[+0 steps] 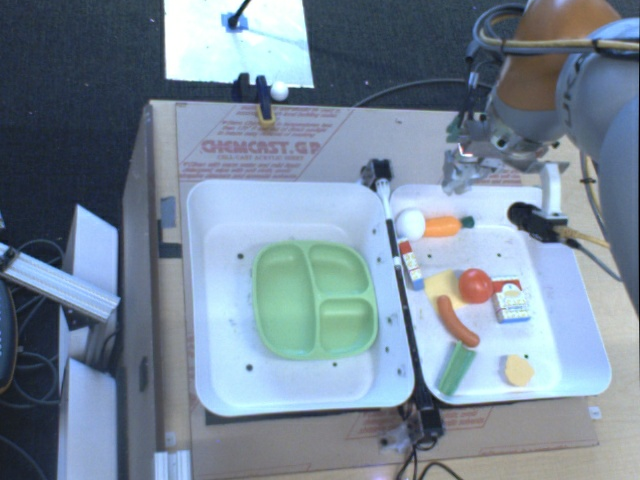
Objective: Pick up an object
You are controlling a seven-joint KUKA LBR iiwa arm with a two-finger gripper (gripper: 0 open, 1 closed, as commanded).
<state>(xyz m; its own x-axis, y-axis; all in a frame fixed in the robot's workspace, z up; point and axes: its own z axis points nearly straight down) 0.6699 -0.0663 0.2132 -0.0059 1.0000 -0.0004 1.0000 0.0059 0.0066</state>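
Hovering above the far rim of the right bin, the gripper carried nothing, and whether it was spread or pressed together could not be told. Below it lay a carrot beside a white egg, with a tomato, sausage and small carton nearer; a green divided tray sat in the left bin

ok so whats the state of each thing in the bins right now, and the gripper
gripper: above the right bin's far edge, holding nothing visible
green divided plate: lying flat in the left bin
carrot: lying on its side, next to the white egg
tomato: resting on the bin floor
sausage: lying flat
cucumber: lying flat
small carton: lying flat
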